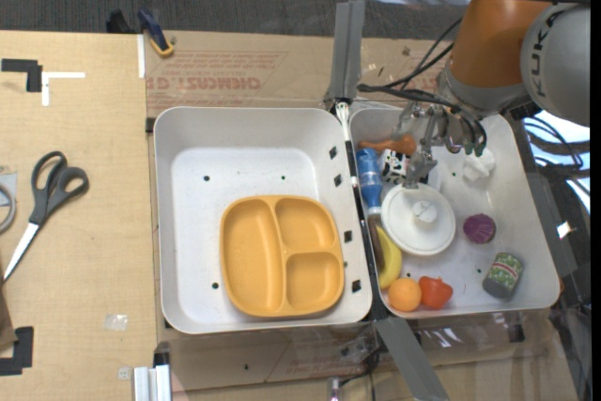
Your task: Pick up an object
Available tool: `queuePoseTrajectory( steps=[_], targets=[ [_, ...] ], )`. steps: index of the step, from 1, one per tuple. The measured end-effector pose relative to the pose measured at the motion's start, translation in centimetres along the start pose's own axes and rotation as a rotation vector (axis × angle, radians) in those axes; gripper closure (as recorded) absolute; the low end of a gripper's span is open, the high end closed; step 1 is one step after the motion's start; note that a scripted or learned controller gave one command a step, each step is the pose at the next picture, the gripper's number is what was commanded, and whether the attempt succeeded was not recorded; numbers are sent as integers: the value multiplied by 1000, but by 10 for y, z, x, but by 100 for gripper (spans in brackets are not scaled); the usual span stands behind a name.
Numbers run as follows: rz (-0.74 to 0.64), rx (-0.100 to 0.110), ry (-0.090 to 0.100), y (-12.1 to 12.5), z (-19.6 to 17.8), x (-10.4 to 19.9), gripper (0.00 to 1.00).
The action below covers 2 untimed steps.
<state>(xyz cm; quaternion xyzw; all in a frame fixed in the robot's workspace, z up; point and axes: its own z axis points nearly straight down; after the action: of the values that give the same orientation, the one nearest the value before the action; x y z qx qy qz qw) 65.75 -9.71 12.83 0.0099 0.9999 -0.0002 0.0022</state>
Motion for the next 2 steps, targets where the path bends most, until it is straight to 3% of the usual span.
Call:
queuePoseTrajectory(
  steps=[1, 2],
  targets=[
    [92, 7, -58, -44, 17, 76, 0],
    [251, 1, -3, -28, 32, 21, 0]
  ],
)
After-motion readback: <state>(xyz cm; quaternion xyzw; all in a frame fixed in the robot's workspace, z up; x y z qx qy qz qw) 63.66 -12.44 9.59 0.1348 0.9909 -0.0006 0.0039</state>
